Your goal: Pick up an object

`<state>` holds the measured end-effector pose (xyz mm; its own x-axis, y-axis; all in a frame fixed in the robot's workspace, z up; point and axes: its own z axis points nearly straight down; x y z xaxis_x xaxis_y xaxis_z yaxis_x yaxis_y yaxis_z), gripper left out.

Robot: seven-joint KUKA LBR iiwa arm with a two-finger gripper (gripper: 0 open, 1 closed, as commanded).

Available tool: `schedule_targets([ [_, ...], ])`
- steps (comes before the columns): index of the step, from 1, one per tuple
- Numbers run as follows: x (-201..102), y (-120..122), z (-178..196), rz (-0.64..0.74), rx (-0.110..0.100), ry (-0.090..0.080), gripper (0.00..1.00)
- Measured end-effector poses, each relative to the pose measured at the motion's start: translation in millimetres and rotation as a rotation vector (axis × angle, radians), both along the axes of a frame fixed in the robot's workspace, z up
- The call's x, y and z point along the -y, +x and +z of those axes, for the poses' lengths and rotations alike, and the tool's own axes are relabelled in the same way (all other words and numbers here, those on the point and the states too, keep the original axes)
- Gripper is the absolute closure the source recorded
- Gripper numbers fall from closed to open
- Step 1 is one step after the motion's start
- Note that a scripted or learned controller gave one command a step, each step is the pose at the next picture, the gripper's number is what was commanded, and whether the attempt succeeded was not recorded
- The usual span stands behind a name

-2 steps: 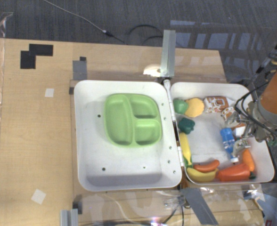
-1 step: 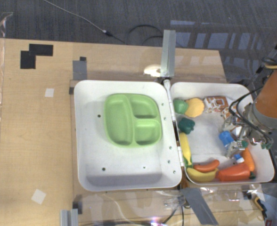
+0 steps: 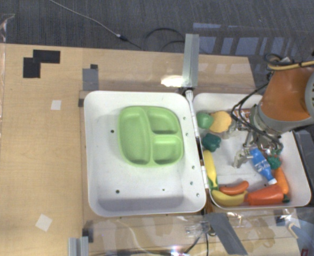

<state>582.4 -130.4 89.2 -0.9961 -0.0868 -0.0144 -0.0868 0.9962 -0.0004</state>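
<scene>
1. Here, my claw hangs low inside the right bin, and I take the blue bottle as my landmark: the claw sits just up and left of it, touching or nearly so.
2. I cannot tell whether my fingers are spread or pressed together; wires and metal parts blur them, and nothing clearly sits between them.
3. Below the blue bottle, along the bin's near wall, lie an orange carrot, a red pepper and a yellow banana, which curves up the left wall.
4. Up and left of the bottle, a yellow round fruit touches a green round piece; a dark green piece lies just below them.
5. Open floor lies left of the bottle, between it and the banana; the bin's right side is also bare.
6. Far left of the bottle, past the shared rim, the left bin holds a green divided tray, with bare white floor all around it.
7. The wooden surface stretches beyond.
</scene>
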Motion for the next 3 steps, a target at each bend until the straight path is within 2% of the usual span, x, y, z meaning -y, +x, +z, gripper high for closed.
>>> schedule_targets([
  [1,37,-23,0,-0.080,-0.001,-0.002,0.00],
  [2,55,-42,0,-0.054,-0.001,-0.003,0.00],
  [3,-26,14,0,0.039,0.000,0.000,0.00],
])
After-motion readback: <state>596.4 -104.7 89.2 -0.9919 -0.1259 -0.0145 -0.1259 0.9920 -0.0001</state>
